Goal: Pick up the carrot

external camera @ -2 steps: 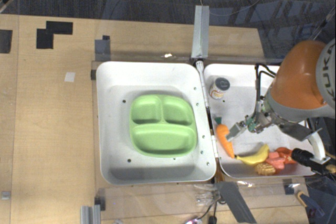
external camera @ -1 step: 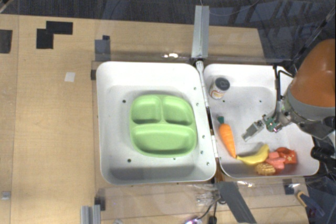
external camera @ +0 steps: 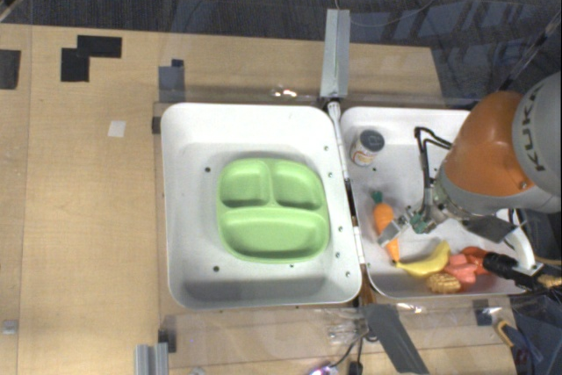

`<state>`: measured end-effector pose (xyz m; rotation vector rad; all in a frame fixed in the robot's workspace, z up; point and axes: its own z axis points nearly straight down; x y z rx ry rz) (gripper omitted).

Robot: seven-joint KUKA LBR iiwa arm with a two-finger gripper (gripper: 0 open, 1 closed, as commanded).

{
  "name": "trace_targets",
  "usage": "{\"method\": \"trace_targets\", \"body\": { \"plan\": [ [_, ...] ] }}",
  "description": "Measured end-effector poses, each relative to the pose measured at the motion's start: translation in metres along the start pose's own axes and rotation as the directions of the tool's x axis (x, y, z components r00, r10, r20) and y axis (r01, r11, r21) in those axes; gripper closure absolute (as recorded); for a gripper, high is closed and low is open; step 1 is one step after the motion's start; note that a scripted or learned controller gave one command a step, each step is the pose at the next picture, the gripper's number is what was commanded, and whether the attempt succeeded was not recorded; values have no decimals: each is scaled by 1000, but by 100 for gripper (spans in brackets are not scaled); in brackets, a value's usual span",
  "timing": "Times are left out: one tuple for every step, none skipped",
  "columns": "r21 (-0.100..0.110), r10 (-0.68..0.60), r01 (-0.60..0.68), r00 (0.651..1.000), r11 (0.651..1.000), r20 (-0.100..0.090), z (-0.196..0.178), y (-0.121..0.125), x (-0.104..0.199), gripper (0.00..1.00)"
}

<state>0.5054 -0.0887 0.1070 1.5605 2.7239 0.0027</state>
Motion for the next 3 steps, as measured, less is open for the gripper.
{"method": "trace_targets", "body": {
  "plan": [
    [-6, -2, 2, 1000, 1000, 3, -11, 3, 0, 100],
    [-2, -158, 158, 987, 987, 2, -1, -28, -14, 100],
    [-5, -124, 124, 992, 992, 6, -100, 43, 27, 100]
  ]
}}
